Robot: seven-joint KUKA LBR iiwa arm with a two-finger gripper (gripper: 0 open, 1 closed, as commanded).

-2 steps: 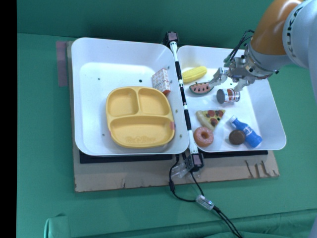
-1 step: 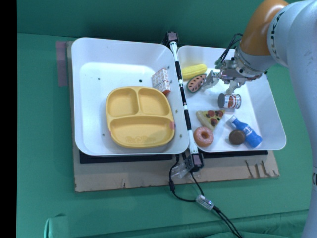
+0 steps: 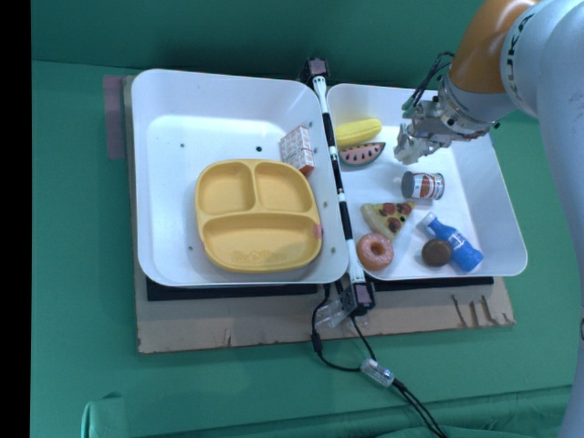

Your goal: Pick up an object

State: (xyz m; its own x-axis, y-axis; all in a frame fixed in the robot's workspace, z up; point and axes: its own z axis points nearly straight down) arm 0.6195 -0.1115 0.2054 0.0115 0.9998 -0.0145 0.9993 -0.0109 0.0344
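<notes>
The two-finger gripper (image 3: 408, 150) is seen poised in the right white bin (image 3: 505, 210), above a small red-labelled metal can (image 3: 422, 185). Nothing is held; whether it is apart or together cannot be told. A yellow toy corn cob (image 3: 358, 131) lies nearby.

Green cloth (image 3: 82, 245), cardboard sheet (image 3: 228, 322), black cable (image 3: 401, 391), perhaps tape (image 3: 113, 117) at left.

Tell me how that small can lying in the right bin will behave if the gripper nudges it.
The can lies on its side, so it will probably roll. Its smooth round wall looks slippery, so it may squirt away. The bin floor around it is open, offering little to stop it.
</notes>
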